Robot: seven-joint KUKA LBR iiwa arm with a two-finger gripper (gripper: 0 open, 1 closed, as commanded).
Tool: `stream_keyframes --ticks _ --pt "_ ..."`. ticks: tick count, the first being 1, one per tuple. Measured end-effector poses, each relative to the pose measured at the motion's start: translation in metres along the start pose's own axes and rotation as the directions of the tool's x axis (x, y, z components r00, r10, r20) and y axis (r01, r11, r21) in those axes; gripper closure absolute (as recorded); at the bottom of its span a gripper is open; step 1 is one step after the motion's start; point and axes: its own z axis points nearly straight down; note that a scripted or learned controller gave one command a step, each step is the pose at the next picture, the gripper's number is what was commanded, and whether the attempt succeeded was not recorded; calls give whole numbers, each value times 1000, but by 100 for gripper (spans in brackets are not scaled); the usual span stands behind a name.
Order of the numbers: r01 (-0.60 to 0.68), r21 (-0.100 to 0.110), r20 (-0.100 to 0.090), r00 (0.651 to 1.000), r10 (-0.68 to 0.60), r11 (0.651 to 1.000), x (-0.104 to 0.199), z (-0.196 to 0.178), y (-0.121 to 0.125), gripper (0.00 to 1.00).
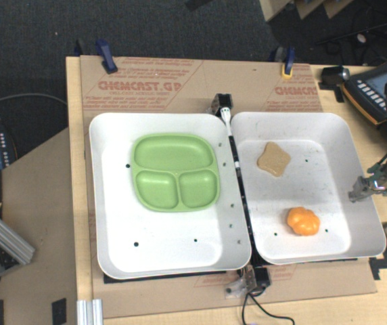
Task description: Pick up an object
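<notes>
Left of centre sits a green divided plate, then right of centre a tan slab and, lower, an orange lump, either of which may skid away if the gripper at far right (open or closed, I cannot tell) descends off-centre.

Red lettering is printed on the brown board that lies under the two white bins. At about 11 o'clock of the view, above the left bin, "CHEMCAST GP" can be read in large letters, with smaller lines around it too fine to be read. At about 1 o'clock, above the right bin, the same mark is repeated, only partly legible as "CHEMCAS".
</notes>
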Motion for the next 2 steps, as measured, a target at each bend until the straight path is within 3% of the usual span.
stream_keyframes --ticks 1,2 --pt "5 9 -8 1000 -5 1000 63 1 -1 100" --pt "-4 15 -6 1000 4 1000 36 102 -4 100"
